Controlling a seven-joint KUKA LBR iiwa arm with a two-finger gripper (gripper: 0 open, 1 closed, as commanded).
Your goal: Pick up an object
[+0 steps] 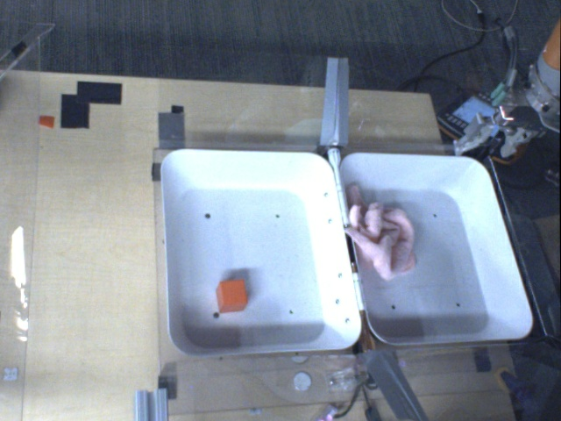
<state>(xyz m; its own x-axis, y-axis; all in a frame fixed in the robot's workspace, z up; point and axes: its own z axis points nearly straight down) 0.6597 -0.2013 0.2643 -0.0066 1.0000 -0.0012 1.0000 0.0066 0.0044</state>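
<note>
Progress: nothing lifted yet, by the look of it; both candidate things lie flat on bin floors, untouched. Whole pick remains: approach, descent, closing, lift.

Gripper (501,123): parked at top right, outside the bins, above the right bin's far corner. Too small and cluttered to read; cannot tell its state. Nothing visibly held.

Arm: barely in frame at upper right edge, well apart from either object.

Block (232,296): one, orange, small and cube-like. In left bin (180,235), toward near-left part, clear of the walls.

Cloth (382,238): one, pink, crumpled in a heap. In right bin (491,235), against its left wall, just beside the divider between bins.

Bins: two, white, shallow, side by side, touching along the middle.

Nearer target: cloth, judged closer to the gripper than the block; likely the easier reach.

Bench (88,235): pale wood; black patches (86,102) near far-left corner, one tiny orange mark (46,122) beside them.

Cables (473,24): loose loops on dark floor at top right, near the arm.

Count: two bins, one block, one cloth, one gripper.
</note>
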